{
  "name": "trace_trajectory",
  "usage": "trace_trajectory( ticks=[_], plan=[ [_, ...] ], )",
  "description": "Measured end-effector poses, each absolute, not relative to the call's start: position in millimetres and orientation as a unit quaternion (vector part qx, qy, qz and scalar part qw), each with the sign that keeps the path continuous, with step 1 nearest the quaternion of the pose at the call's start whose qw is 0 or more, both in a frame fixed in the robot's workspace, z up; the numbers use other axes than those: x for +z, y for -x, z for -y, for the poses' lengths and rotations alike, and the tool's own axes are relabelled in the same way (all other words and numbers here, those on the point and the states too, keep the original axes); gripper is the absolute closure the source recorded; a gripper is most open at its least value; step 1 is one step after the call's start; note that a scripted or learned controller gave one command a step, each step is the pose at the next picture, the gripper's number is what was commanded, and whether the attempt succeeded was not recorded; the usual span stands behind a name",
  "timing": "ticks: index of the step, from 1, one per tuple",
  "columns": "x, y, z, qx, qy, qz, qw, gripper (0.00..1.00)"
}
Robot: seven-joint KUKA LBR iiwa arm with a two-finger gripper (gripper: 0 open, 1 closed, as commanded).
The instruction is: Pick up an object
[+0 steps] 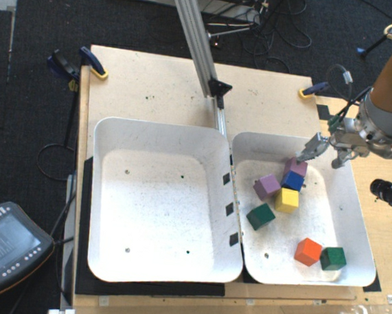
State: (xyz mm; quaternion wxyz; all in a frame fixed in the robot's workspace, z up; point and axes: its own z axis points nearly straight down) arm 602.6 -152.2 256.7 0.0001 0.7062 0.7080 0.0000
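End effector (325,150) hangs over the right bin's (355,223) far edge.
We cannot tell its finger state; just below it sit a purple block (295,169), blue block (292,181), yellow block (288,200) and lilac block (267,186), clustered touching.

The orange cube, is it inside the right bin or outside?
Inside: the orange cube lies on the right bin floor, beside a green cube.

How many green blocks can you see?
2. One green block sits near the right bin's middle, below the purple and yellow blocks. The other green block is by the front right corner, beside the orange block. None look hidden.
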Motion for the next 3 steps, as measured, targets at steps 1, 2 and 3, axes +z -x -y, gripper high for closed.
trace_trajectory(
  ticks=[1,2,3],
  plan=[
    [257,-602.6,152,-0.0001,-0.706,-0.708,0.0,0.0],
    [192,-602.3,149,-0.0019,-0.707,-0.707,-0.003,0.0],
    [144,-595.0,142,-0.0017,-0.707,-0.707,-0.002,0.0]
  ],
)
